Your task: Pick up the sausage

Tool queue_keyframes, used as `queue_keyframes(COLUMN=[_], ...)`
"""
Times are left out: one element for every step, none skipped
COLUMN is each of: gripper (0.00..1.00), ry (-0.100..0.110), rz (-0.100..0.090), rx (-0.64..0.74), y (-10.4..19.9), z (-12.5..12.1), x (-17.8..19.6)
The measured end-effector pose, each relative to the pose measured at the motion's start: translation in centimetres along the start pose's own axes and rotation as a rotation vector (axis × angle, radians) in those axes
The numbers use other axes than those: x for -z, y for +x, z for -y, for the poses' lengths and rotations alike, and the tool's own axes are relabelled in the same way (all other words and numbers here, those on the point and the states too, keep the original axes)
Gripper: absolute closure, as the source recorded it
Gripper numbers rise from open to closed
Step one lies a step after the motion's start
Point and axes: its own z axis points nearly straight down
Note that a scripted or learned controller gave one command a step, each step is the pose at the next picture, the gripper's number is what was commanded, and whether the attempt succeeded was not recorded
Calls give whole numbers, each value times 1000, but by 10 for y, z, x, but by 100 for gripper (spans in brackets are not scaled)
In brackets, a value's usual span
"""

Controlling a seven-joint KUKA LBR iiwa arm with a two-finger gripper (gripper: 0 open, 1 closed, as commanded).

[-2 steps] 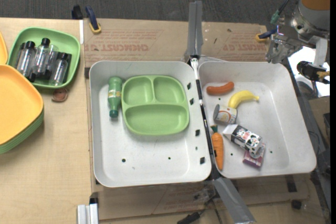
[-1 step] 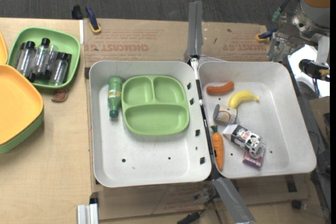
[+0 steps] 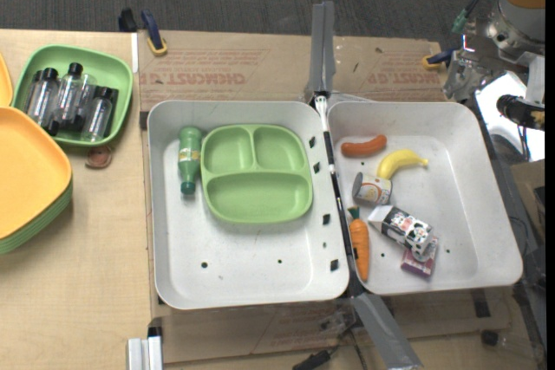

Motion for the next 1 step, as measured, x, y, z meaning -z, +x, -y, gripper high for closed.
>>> queue_keyframes(gripper=[100], ry=[2], rz=[1], rx=[3], y=[0], z=[0], x=[8])
